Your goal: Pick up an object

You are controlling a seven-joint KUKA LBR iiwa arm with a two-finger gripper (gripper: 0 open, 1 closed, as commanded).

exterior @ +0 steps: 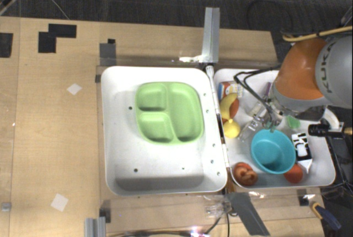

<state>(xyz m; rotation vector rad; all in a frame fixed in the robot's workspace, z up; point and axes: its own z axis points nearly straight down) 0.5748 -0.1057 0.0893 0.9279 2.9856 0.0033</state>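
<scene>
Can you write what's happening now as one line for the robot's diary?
arm: over right bin | hand: low, just above blue bowl | grip: unclear | green divided tray: left bin | pick: not yet seen

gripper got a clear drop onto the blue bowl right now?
Probably yes. The gripper hangs just above the blue bowl's far rim, and the bowl's open top is uncovered; the banana sits off to the side.
</scene>
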